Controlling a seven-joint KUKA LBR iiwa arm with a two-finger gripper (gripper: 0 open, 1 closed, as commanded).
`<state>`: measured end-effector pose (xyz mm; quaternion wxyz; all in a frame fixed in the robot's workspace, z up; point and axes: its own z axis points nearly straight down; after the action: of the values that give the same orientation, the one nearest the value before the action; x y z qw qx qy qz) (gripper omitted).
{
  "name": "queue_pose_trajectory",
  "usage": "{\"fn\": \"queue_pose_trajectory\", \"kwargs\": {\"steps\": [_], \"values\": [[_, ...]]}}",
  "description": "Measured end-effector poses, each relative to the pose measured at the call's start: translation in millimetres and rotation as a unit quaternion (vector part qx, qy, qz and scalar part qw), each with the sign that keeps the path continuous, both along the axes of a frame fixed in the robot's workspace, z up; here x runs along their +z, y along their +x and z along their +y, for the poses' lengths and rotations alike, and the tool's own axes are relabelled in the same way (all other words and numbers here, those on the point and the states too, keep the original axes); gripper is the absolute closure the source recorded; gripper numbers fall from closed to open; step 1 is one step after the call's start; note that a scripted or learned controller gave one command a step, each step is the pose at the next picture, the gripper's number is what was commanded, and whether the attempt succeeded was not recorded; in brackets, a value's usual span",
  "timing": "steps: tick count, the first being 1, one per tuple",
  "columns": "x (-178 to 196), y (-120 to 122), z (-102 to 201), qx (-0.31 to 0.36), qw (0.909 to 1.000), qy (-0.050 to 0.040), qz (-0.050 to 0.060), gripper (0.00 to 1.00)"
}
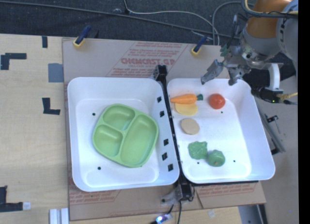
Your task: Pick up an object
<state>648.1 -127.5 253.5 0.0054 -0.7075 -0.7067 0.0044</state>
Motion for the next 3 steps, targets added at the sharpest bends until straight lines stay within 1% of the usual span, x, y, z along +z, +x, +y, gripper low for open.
{"fn": "queue_pose_trajectory", "kwargs": {"steps": [1,2,3], "values": [[7.8,2.2,0.4,0.001,1.0,-0.0008,-0.006,0.0],[-57.2,-0.7,2.0,0.001,1.0,-0.0011,-0.003,0.0],[-101.1,-1.6,-0.3,0.001,1.0,-0.0017,-0.004,0.0]]}}
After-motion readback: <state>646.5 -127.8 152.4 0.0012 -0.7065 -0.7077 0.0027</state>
